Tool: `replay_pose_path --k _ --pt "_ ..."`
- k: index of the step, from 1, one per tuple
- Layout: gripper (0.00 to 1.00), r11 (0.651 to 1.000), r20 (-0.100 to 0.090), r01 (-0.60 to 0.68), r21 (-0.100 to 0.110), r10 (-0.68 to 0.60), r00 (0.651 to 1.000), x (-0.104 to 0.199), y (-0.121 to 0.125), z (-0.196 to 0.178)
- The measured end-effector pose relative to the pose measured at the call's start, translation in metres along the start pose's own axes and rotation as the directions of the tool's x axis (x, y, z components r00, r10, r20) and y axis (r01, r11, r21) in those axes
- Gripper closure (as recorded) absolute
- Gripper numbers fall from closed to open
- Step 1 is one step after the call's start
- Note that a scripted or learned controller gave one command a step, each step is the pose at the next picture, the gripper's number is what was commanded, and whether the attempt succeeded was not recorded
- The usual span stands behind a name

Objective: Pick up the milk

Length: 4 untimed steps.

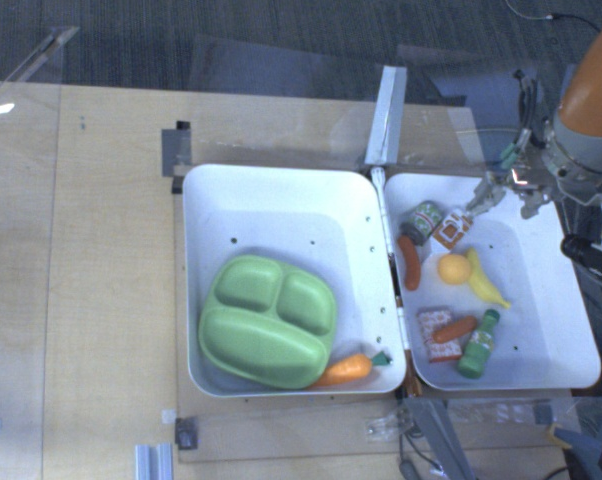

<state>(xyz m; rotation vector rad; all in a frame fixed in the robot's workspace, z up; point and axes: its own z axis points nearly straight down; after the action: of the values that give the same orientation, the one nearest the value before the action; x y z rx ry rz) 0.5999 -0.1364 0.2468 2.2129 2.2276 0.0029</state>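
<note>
nearest the camera, well below and left of the claw [503,190], one orange carrot [345,370] lies against one green divided plate [268,320] in the left bin [206,228]. in the right bin [571,348], below the claw, are one green bottle [478,344], one red sausage [453,329] on one small packet [434,323], one yellow banana [484,281], one orange fruit [454,268] and a second sausage [411,262]. one small carton [452,229], apparently the milk, sits just below-left of the claw's left finger [480,200], with one green can [422,217] further left. the claw's two fingers are spread wide, gripping nothing, hovering at the bin's far edge. the arm [586,118] leans in from the right. the bench [81,268] is pale wood; beyond it, dark carpet [231,18].
</note>
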Motion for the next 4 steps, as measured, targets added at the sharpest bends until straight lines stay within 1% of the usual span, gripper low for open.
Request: replay_pose_path --k 1,2,3,4 --pt "0.00 0.746 0.005 0.666 -0.004 -0.666 0.746 -0.025 -0.016 0.029" --pt "0.00 0.947 0.002 0.320 -0.003 -0.320 0.947 -0.029 -0.042 0.031" --pt "0.00 0.998 0.003 0.067 -0.007 -0.067 0.998 -0.040 -0.084 -0.024" --pt "0.00 0.881 0.001 0.473 -0.002 -0.473 0.881 -0.049 -0.074 0.107"
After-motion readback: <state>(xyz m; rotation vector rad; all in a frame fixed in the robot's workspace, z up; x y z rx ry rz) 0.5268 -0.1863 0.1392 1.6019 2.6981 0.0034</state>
